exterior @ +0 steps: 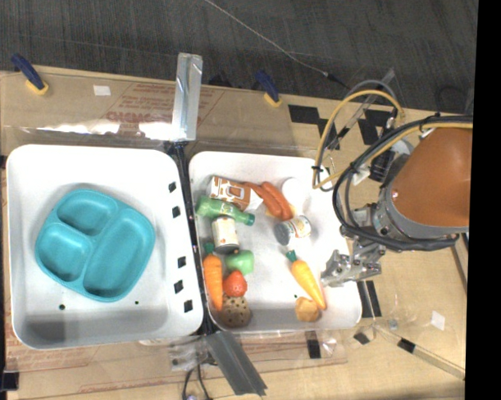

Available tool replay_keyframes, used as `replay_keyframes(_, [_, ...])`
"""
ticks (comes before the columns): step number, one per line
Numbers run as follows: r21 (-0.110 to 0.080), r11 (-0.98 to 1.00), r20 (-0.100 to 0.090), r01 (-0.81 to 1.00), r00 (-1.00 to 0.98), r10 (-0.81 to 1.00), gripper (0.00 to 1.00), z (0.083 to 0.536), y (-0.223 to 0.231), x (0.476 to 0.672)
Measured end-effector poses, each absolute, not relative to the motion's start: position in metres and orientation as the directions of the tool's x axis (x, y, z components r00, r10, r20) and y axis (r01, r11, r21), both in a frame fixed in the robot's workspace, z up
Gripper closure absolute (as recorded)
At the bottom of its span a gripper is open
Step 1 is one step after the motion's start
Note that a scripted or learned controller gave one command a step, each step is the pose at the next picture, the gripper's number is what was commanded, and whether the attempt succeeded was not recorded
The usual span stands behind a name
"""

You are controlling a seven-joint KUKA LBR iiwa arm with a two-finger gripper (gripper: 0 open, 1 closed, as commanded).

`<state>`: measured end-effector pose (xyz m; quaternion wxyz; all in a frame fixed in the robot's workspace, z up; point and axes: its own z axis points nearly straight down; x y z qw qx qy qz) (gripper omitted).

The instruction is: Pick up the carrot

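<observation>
1. Two white bins sit side by side on the bench; we see the left bin [23, 253] bearing a teal divided plate [95, 243], and the right bin [260, 164] bearing a scatter of toy food.

2. We find the carrot [212, 277] near the left wall of the right bin, lying lengthwise with its green top [237, 261] beside it; a red strawberry [235, 285] lies against its right side, and a brown, speckled round piece [236, 313] sits just below it.

3. We note a second orange, carrot-like piece [305, 276] further right in the same bin, tilted, with a small green tip at its upper end; a tan lump [309, 309] lies just below it.

4. Higher in that bin we see a green bottle [223, 211] lying on its side, a small tin [225, 233] below it, a brown carton [229, 191] above it, an orange sausage-shaped piece [275, 201], and a small can [292, 230] lying on its side.

5. We see the gripper [346, 268] over the right rim of the right bin, well apart from the carrot by the left wall and near the carrot-like piece; nothing shows between its tips, and we cannot tell whether they stand apart or together.

6. Behind the gripper we see the arm's orange band [438, 179] and looping cables [351, 149].
</observation>
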<state>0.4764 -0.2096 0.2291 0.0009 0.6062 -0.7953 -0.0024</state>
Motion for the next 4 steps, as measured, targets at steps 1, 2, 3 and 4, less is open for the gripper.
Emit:
replay_keyframes(1, [0.004, 0.265, -0.001, -0.964, -0.265, -0.964, 0.00, 0.230, -0.210, 0.477])
replay_keyframes(2, [0.000, 0.434, -0.002, -0.901, -0.434, -0.901, 0.00, 0.092, -0.208, 0.504])
replay_keyframes(3, [0.001, 0.425, -0.004, -0.905, -0.425, -0.905, 1.00, 0.101, -0.204, 0.505])
replay_keyframes(4, [-0.008, 0.354, 0.000, -0.935, -0.354, -0.935, 1.00, 0.204, -0.206, 0.519])
